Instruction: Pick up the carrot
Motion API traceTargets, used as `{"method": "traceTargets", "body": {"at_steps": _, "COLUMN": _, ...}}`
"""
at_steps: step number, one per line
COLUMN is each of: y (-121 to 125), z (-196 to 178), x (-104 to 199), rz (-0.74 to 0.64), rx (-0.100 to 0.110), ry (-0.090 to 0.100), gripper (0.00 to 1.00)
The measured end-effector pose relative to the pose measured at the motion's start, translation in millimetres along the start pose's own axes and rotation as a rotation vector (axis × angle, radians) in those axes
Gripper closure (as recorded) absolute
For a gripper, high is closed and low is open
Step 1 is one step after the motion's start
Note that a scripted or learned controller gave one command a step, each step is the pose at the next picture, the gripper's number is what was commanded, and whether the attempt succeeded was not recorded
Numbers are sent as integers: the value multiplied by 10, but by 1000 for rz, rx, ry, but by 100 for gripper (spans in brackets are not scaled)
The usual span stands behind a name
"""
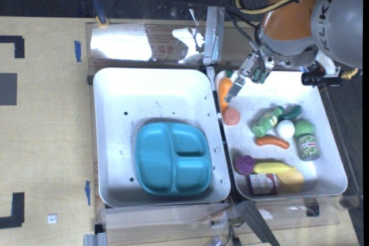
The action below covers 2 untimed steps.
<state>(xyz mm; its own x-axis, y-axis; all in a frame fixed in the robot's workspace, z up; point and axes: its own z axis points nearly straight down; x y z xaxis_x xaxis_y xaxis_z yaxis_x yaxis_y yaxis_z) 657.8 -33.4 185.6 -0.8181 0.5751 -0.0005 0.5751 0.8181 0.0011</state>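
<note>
I see the carrot (224,91) lying in the right bin (331,124), far-left corner, not yet lifted. My gripper (235,88) is at it; I can't tell its grip

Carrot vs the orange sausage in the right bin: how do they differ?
The carrot stands near upright along the bin's left wall, right by the pincer; the sausage lies flat mid-bin, clear of the pincer. The carrot tapers; the sausage is a curved even tube. Both are orange and share the right bin.

overhead, slanted (fixed), both bins (115,89)
</note>
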Motion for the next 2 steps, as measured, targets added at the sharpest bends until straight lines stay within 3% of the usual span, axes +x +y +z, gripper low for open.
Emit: {"method": "traceTargets", "body": {"at_steps": 2, "y": 0, "z": -6, "x": -3, "rz": 0, "rx": -1, "ry": -1, "gripper": 0}}
